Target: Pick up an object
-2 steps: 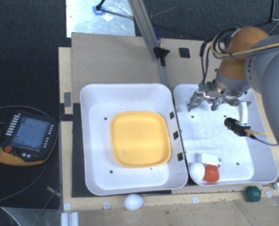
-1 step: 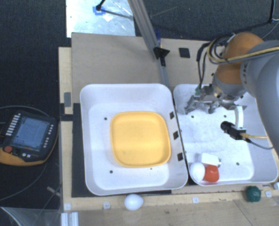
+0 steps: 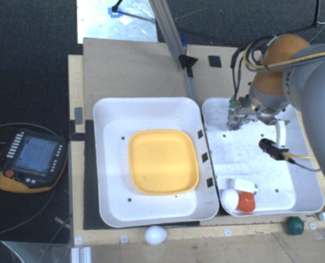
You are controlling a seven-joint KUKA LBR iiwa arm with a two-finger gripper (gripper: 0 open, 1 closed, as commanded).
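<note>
A grey arm (image 3: 310, 75) with an orange band reached in from the right, its far side cut off by the picture's edge. Two shallow white bins sat side by side on a tan bench. The left bin (image 3: 110, 163) held a large square yellow plate (image 3: 164, 161), lying flat near its middle, with open white floor all round it. The right bin (image 3: 302, 190) had most of its floor bare. The gripper (image 3: 234, 118) hung over that bin's back left corner, near the rim; whether it was open or closed could not be made out, and nothing was seen in it. In the right bin's front left corner, a white egg-shaped object (image 3: 229, 198), a red object (image 3: 246, 203) and a small white block (image 3: 244, 185) clustered together, touching. A teach pendant (image 3: 29, 160) lay on the dark floor at left; its screen was too small to read. Another white egg (image 3: 155, 234) sat on the bench just beyond the left bin's front edge. A small dark green ball (image 3: 294, 225) lay past the right bin's front corner. No writing was readable.
</note>
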